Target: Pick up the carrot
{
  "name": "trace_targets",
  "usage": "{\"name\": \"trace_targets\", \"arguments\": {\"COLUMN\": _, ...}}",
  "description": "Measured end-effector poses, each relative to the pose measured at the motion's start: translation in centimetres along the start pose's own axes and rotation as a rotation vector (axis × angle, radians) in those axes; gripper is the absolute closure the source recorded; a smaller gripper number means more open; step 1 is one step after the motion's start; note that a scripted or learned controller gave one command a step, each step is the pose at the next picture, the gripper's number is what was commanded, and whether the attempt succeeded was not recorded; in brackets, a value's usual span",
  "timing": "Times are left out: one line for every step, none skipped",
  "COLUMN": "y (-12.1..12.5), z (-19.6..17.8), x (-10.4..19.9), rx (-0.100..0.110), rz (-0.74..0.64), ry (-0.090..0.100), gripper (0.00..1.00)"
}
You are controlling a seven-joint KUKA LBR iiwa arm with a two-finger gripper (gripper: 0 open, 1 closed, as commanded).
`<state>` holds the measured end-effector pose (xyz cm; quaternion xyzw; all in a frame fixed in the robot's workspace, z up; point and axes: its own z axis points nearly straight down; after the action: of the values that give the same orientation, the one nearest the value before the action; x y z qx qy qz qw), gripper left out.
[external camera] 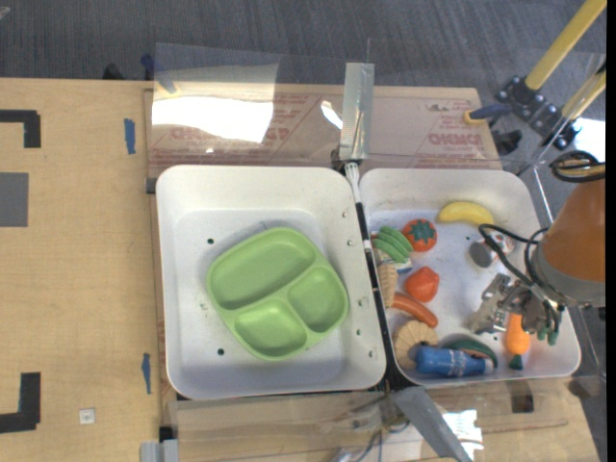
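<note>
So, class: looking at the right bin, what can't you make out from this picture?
- End effector: its metal parts blur together over the carrot, so grip is unclear.
- Arm: cut off by the right edge.
- Dark-green item beside the blue bottle: partly hidden, too small to identify.

Left bin (183,287) holds a green divided plate (277,292). Right bin (452,189) has a banana (465,212), tomato (419,235), green pods (392,243), sausage (413,308) and blue bottle (449,361).

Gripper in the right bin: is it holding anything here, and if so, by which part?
It cannot be told. The gripper sits right at the carrot near the right bin's front right corner, but the grip itself is unclear.
</note>
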<state>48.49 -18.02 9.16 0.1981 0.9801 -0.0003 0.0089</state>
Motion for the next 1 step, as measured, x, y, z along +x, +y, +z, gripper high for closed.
{"name": "trace_targets", "arguments": {"y": 3.39, "z": -2.79, "x": 1.41, "rx": 0.003, "rz": 0.303, "ry": 0.011, "gripper": 1.00}}
